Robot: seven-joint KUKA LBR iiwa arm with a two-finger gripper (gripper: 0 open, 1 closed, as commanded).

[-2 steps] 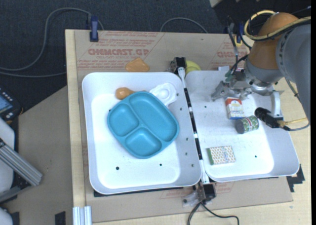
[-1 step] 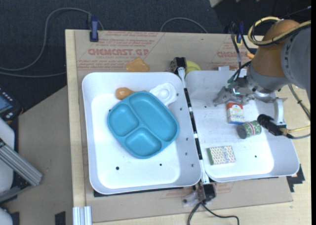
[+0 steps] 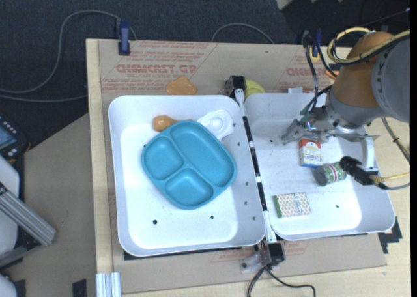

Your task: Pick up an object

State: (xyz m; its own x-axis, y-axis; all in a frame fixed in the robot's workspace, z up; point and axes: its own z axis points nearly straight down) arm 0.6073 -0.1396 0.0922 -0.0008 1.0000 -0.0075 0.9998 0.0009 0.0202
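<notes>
Gripper [image 3: 311, 134] positioned low in right bin [image 3: 365, 217], directly above small carton [image 3: 311, 154]; jaw state cannot be determined; blue tray [image 3: 187, 164] occupies left bin [image 3: 130, 211]

"CHEMCAST GP" on bench board [image 3: 156, 68]

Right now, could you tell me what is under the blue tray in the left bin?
A white piece and an orange object poke out from behind the blue tray. Anything directly beneath it is covered.
</notes>
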